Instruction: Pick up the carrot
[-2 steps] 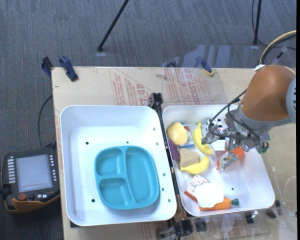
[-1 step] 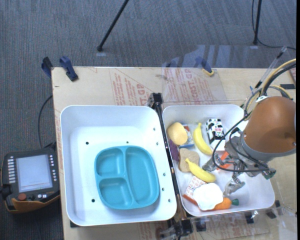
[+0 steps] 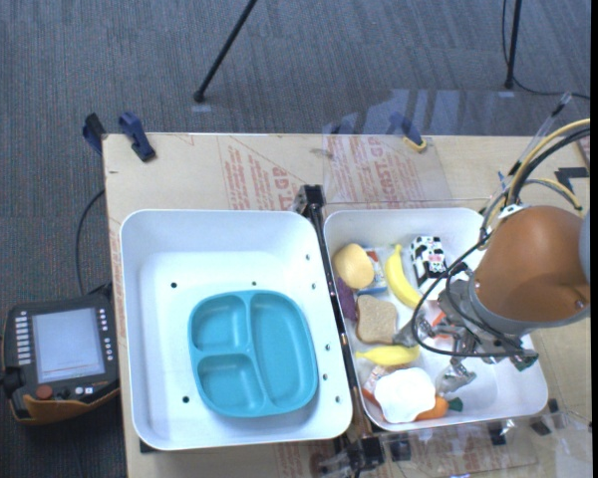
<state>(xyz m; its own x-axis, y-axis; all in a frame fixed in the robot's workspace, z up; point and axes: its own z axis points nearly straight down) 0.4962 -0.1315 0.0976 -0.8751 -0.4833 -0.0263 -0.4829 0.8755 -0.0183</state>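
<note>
Plywood bench (image 3: 229,167) bearing two glossy white bins: in the right bin (image 3: 534,391), the small orange carrot (image 3: 434,407) lies at the near edge, just beside the gripper (image 3: 458,377), whose state cannot be told.

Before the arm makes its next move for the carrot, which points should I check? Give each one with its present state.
1. Carrot located, front of right bin: ok.
2. Gripper above that bin, close to the carrot: ok.
3. Carrot between the fingers: not ok.
4. Finger opening: cannot tell.
5. Room around the carrot: not ok, white item touches it.
6. Carrot fully visible: not ok, partly covered.
</note>
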